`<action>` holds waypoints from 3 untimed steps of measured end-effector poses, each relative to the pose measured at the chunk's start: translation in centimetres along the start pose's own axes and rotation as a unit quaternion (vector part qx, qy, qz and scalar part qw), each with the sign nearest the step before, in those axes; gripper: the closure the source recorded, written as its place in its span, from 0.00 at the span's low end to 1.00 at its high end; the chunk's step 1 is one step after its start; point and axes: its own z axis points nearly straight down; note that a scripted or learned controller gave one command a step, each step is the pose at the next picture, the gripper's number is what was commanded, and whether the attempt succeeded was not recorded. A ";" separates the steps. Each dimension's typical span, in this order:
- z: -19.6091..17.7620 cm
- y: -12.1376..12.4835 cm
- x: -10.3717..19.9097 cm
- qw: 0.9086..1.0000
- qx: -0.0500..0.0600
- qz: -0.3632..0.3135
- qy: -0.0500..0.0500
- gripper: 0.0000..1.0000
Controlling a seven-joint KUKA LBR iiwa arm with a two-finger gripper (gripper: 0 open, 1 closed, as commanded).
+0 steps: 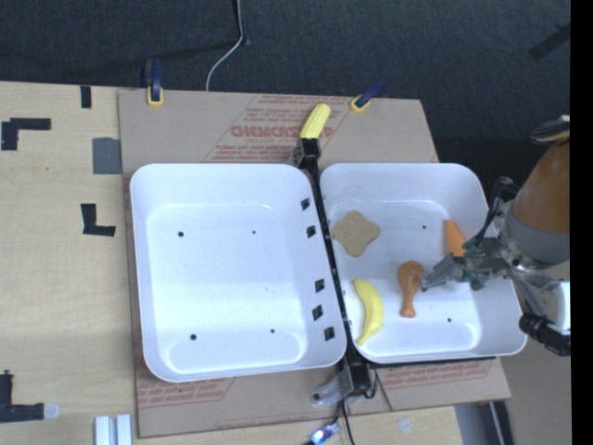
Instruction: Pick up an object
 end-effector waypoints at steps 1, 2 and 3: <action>5.1 7.7 -1.3 1.000 -0.014 -0.005 -0.001 0.00; 4.2 7.7 -1.4 1.000 -0.015 -0.005 -0.003 1.00; 5.4 4.3 9.9 1.000 -0.005 -0.007 0.001 1.00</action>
